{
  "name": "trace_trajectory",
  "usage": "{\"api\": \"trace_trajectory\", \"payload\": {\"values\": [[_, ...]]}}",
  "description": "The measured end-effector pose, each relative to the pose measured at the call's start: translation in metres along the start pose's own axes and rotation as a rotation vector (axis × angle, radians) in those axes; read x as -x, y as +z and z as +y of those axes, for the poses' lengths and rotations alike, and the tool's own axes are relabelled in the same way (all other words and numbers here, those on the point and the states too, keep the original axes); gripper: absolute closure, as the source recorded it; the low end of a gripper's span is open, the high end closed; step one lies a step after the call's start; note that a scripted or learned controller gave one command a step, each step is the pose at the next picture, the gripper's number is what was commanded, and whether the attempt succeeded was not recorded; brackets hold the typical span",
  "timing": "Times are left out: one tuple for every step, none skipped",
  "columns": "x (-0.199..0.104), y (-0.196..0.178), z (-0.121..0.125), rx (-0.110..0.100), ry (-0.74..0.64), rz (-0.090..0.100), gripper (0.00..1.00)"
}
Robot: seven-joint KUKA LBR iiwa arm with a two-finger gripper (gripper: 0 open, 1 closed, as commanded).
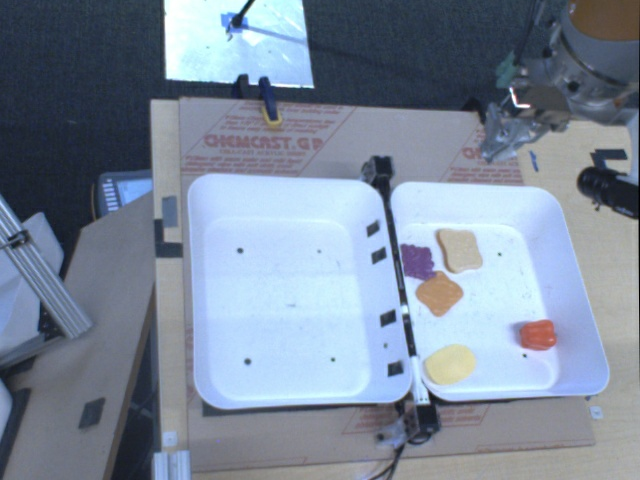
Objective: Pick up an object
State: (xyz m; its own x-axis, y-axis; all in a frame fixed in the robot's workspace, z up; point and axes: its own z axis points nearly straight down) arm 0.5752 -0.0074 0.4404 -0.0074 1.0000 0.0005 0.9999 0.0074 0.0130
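the grey arm with its orange band (605, 8) is cut off by the top right corner, so only the wrist and the claw (497, 144) are in view, and the claw itself is a small blurred cluster of grey metal; whether it is released or clenched cannot be told, and nothing can be made out hanging from it. it hangs above the brown cardboard sheet (330, 133) just past the far rim of the right shallow white plastic bin (575, 268), touching none of the objects. all five lie in that bin, below and nearer the camera than the claw: a flat tan toast-shaped piece (460, 250) is closest to it, with a crumpled purple lump (416, 261) just beside that piece on the side toward the divider, a flat orange rounded-square piece (439, 293) a little further down, a pale yellow rounded blob (450, 364) near the front rim, and a small red-orange chunk (537, 335) farthest toward the right wall (what each one really is stays hard to tell). the left shallow white plastic bin (205, 268) lies well away to the claw's far side, beyond the black-clipped seam (395, 278) where the two bins meet.
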Motion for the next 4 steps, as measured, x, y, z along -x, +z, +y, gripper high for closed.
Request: {"api": "trace_trajectory", "payload": {"values": [[-0.081,-0.037,-0.071,-0.007,-0.006,0.003,1.00],[-0.154,-0.048,-0.087,-0.010,-0.005,0.003,1.00],[-0.213,-0.083,-0.087,-0.007,-0.003,0.004,1.00],[-0.244,-0.095,-0.034,-0.008,0.000,0.001,1.00]]}}
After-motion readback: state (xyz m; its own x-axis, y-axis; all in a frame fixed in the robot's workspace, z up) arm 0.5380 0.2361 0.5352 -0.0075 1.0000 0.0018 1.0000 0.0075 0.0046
